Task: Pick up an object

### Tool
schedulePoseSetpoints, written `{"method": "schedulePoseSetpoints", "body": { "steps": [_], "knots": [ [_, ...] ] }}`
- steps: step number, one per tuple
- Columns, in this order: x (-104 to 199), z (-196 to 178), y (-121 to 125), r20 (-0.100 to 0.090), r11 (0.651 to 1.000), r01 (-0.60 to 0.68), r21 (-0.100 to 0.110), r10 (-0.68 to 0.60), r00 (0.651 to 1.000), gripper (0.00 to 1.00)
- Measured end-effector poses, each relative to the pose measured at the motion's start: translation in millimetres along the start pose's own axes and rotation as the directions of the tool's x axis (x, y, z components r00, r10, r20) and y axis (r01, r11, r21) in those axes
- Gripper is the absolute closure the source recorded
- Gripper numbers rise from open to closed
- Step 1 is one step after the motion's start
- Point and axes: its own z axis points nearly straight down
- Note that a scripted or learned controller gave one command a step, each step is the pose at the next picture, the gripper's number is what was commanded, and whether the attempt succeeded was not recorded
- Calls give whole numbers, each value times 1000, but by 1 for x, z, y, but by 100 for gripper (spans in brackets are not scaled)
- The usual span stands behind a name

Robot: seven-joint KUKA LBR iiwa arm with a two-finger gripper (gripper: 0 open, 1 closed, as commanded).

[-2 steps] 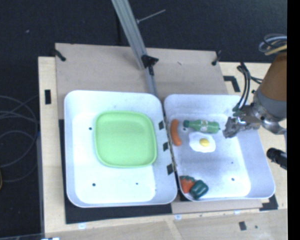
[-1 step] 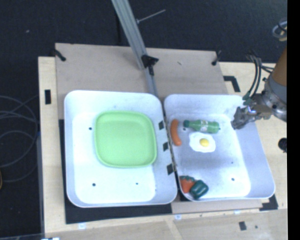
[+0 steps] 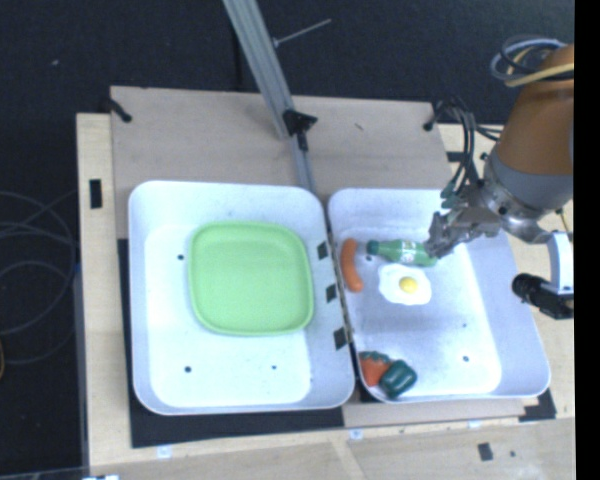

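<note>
Overhead, tool (image 3: 442,240) meets unlabeled green bottle (image 3: 400,252).

My bench (image 3: 210,148) is pale wood, sitting on dark floor (image 3: 40,38); cables (image 3: 20,238) trail at left, a grey pole (image 3: 260,53) slants overhead.

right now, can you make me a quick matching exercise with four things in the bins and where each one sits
Things:
1. green plate
2. fried egg
3. sausage
4. green bottle

Places:
A. by the right bin's left wall
B. middle of the right bin
C. at the gripper, just above the egg
D. in the left bin

Pairs: 1-D, 2-B, 3-A, 4-C
</note>
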Motion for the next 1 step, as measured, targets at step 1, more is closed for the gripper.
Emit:
{"method": "schedulePoseSetpoints", "body": {
  "steps": [1],
  "knots": [
    [52,-6,21,-1,1000,1,-1,-1,1000,100]
  ]
}}
